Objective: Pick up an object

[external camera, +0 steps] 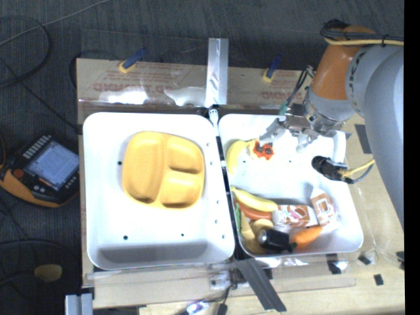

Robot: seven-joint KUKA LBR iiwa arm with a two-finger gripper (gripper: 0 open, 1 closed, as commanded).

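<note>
- One small orange-red object (263, 150) is lying near the back-left of the right bin (348, 238), beside a pale yellow piece (234, 153).
- Gripper (289, 134) is hovering just right of and above it; the object is sitting by the left fingertip rather than between the fingers.
- Jaws are standing wide, gripping nothing.
- Banana (254, 202) and snack packet (307, 213) are lying well forward.

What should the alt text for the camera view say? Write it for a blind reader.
A grey robot arm with an orange band reaches from the right, its gripper above the right bin, which holds a banana, a snack packet and other items. The left bin holds a yellow divided tray.
</note>
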